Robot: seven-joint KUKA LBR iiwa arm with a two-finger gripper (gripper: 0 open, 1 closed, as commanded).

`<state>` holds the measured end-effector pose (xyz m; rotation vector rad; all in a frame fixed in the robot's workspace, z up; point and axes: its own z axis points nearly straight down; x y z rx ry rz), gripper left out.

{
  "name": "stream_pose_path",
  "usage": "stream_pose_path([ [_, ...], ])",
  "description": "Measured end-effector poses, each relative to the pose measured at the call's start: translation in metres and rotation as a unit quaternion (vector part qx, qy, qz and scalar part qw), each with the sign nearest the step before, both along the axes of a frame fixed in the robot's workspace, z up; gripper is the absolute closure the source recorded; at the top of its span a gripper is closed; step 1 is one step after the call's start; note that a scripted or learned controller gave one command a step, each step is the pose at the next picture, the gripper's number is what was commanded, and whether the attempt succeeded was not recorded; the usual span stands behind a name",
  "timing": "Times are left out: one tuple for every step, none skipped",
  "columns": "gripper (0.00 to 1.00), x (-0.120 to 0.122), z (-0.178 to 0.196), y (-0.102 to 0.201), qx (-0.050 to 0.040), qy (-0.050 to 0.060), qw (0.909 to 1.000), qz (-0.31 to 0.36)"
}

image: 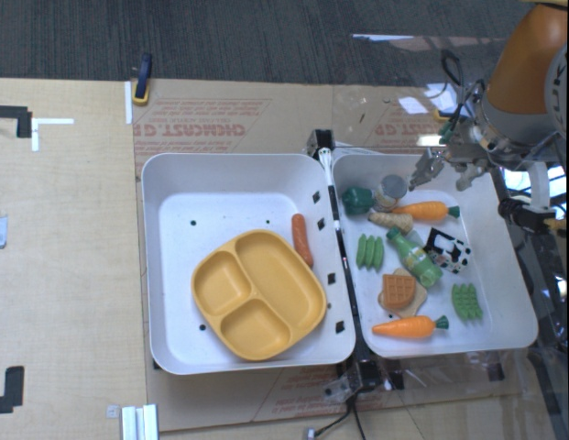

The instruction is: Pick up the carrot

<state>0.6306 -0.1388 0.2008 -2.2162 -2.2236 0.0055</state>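
Two carrots lie in the right bin [513,273]. One orange carrot [425,212] with a green tip is near the bin's far side. The other carrot [409,327] lies along the near wall. My gripper [443,176] hangs over the far right part of this bin, just above and behind the far carrot. Its two fingers are spread apart, so it is open, and nothing sits between them.
Around the carrots are a green pepper [357,200], a grey disc [392,187], a pale root [390,219], pea pods [369,250], a green bottle [415,258], a black-and-white toy [447,248], a waffle [399,291] and a leafy green piece [465,301]. The left bin [174,200] holds a yellow divided plate [258,293] and a sausage [302,238].
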Motion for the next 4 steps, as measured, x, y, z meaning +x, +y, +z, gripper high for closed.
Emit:
stream_pose_path([
  [0.00, 0.007, -0.083, -0.026, -0.0008, -0.002, 0.9989, 0.047],
  [0.00, -0.014, -0.106, -0.064, 0.0011, -0.004, 0.9940, -0.110],
  [1.00, -0.015, -0.098, -0.065, -0.0004, -0.002, 0.9942, -0.107],
  [1.00, 0.009, 0.006, 0.006, -0.0011, -0.002, 1.0000, -0.002],
])
